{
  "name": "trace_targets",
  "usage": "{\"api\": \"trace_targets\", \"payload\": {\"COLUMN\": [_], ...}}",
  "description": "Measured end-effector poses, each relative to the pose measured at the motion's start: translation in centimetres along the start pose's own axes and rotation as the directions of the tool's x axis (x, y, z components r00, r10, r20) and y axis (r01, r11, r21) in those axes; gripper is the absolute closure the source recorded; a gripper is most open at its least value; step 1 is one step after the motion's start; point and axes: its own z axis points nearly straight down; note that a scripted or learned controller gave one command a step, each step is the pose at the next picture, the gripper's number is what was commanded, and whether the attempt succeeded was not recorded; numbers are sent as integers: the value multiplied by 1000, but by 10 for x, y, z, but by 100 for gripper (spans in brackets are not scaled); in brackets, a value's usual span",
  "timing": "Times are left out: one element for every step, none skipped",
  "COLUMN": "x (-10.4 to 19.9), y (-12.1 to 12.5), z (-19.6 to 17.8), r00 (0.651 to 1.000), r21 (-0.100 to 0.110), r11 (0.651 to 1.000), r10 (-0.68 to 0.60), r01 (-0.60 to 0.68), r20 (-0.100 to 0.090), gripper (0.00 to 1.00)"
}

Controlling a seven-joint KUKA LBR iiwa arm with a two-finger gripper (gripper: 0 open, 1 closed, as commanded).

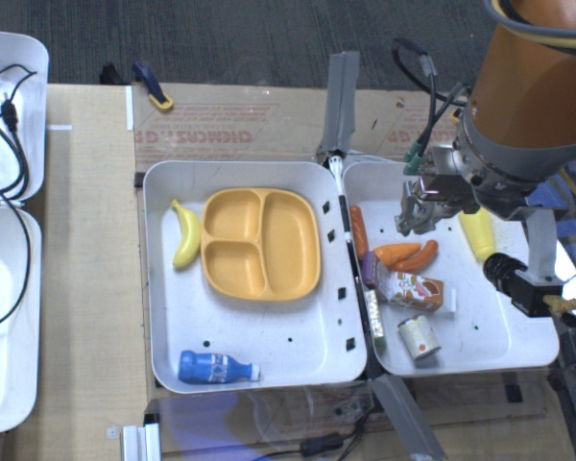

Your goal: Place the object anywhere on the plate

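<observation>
A: The arm (542, 75) fills the upper right; the left bin (163, 286) bears the bare plate (262, 243).
B: Nothing placed. The tool (418, 214) hovers above the carrot (406, 254), centre-right; its grip I cannot tell.

The arm (533, 84) is cut off by the top edge and hides part of the yellow bottle (478, 235).
</observation>
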Motion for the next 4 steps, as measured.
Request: {"api": "trace_targets", "payload": {"x": [5,19,-4,42], "y": [5,-1,0,20], "z": [-28,64,85,81], "r00": [983,1000,999,1000], "r21": [-1,1,1,1], "r11": [983,1000,999,1000], "r10": [-185,-19,-32,-9], "r01": [185,19,32,9], "r20": [0,-1,-1,0], "gripper": [100,100,100,100]}}
